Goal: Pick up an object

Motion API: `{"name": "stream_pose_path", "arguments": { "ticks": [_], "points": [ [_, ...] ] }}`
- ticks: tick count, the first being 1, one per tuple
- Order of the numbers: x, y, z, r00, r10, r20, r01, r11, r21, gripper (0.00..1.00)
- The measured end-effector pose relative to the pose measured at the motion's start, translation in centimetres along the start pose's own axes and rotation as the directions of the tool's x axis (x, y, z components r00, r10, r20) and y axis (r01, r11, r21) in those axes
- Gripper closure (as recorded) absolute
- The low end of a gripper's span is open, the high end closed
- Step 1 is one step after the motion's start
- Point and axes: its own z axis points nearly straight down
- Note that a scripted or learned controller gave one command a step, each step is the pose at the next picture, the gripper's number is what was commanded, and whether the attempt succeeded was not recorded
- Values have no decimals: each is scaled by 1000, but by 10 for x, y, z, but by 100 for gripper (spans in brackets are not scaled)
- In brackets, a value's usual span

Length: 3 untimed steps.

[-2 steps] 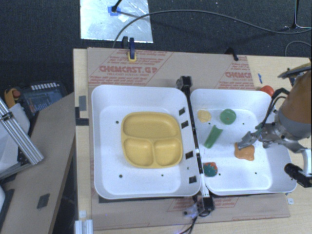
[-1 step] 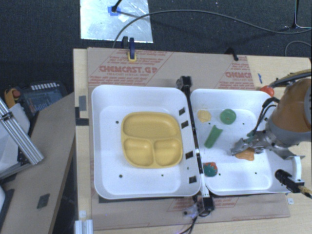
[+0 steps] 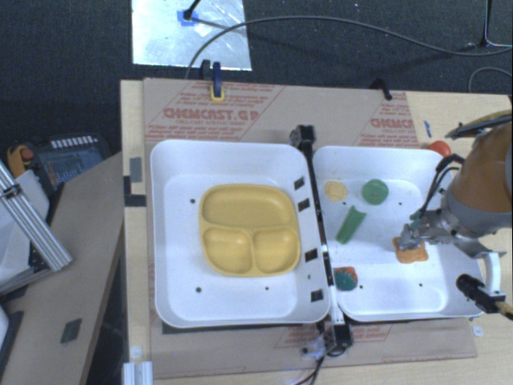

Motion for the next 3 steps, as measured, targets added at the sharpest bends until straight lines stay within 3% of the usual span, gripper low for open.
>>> {"name": "stream_pose_path", "arguments": {
  "ticks": [3],
  "points": [
    [5, -5, -163, 1000, -5, 1, 5, 1000, -5, 100]
  ]
}}
